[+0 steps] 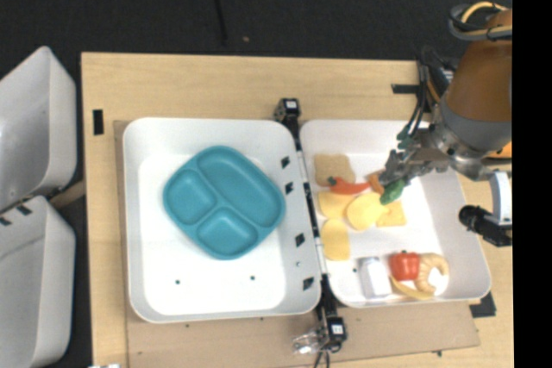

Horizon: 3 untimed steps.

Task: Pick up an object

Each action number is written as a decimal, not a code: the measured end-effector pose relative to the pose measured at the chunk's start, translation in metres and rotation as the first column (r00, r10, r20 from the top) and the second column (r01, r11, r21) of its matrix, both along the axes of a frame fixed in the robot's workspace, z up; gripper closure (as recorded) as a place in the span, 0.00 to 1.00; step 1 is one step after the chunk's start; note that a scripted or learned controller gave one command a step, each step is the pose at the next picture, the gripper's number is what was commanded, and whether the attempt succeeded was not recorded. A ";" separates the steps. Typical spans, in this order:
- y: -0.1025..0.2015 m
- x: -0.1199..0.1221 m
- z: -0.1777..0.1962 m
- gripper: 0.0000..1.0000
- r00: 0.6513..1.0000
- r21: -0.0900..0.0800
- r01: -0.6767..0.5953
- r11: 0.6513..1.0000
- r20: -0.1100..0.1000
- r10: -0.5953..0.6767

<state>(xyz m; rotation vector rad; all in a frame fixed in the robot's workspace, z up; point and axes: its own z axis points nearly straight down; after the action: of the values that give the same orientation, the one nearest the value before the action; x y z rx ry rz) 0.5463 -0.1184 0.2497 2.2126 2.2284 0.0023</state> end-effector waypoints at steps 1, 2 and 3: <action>0.028 0.042 -0.010 1.00 1.000 0.000 0.001 1.000 -0.001 -0.001; 0.058 0.063 0.000 1.00 1.000 0.000 0.001 1.000 0.000 -0.001; 0.051 0.054 -0.019 1.00 1.000 -0.002 0.008 1.000 -0.005 -0.008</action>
<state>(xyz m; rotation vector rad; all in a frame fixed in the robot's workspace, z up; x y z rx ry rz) 0.6008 -0.0672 0.2305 2.2222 2.2212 -0.0055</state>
